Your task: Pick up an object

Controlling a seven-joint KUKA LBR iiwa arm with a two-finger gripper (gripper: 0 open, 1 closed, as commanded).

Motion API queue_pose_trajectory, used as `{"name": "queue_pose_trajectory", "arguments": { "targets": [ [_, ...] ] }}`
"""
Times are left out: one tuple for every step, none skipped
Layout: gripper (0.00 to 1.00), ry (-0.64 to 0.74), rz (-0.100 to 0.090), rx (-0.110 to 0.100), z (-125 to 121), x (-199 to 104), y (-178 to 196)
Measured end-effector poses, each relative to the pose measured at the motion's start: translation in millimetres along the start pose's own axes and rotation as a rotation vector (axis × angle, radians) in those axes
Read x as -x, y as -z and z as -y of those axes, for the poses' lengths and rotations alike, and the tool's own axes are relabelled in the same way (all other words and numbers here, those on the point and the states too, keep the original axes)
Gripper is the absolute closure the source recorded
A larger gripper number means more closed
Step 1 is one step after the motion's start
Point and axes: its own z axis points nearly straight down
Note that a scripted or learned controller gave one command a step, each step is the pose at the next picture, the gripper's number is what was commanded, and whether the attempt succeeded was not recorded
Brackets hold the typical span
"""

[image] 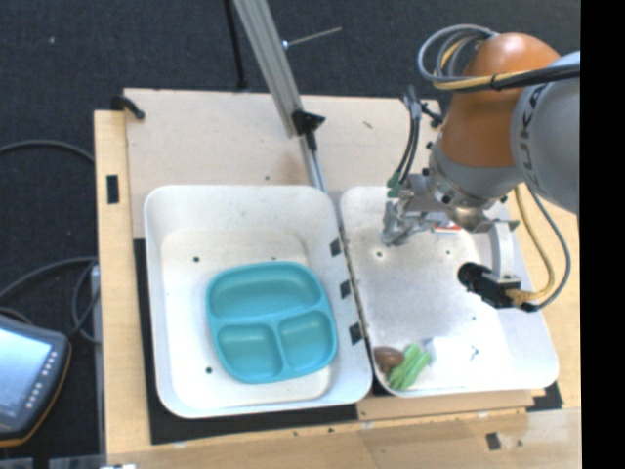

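Bins (pixel 176 262): two; teal tray (pixel 270 320): one.

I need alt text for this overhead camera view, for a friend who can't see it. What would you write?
A grey and orange robot arm reaches from the right over the right white bin, its gripper near the bin's far left corner. A green object and a brown object lie at that bin's near edge; the left bin holds a blue divided tray.
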Motion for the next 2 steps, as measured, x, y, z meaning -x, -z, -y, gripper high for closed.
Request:
{"name": "queue_pose_trajectory", "arguments": {
  "targets": [
    [1.0, 0.002, -0.001, -0.004, 59.8, -70.7, -22.4],
    [1.0, -0.001, 0.001, -0.003, 64.0, -105.2, -41.9]
  ]
}}
